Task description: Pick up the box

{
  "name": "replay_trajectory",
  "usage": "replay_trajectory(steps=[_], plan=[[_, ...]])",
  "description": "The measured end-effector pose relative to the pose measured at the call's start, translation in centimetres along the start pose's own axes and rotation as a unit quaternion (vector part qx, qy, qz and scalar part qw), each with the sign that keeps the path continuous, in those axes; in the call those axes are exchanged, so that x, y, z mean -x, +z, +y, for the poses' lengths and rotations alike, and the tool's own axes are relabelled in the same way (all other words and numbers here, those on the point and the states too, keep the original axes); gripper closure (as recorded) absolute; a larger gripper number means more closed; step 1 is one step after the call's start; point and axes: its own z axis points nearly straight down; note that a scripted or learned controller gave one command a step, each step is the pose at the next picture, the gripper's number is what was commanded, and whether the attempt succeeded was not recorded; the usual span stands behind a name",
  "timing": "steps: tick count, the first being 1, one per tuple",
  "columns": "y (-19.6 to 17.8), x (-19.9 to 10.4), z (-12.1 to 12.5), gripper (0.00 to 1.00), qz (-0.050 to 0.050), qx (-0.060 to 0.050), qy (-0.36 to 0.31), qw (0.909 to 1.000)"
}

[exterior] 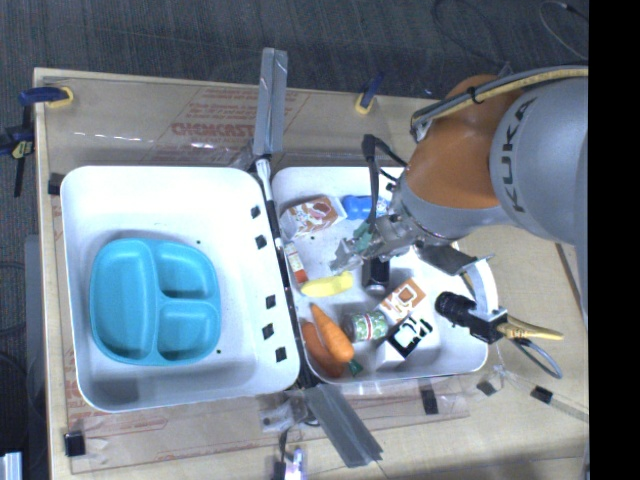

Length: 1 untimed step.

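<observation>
A small orange and white box (404, 297) lies tilted in the right bin (470, 360), near its right side. My gripper (366, 254) hangs low over the middle of that bin, just up and left of the box and apart from it. Nothing shows in its grasp. The grey arm with its orange band (455, 163) reaches in from the right and hides the bin's far right corner.
Around the box lie a black and white item (413, 337), a green can (367, 326), a carrot (330, 340), a yellow piece (328, 286), a red and white packet (311, 213) and a blue item (357, 206). The left bin (80, 193) holds a blue divided plate (155, 300).
</observation>
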Motion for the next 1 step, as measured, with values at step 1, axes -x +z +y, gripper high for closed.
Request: replay_trajectory(steps=[1], plan=[[10.66, 5.17, -4.84, 1.0, 0.002, -0.002, 0.129, 0.9917]])
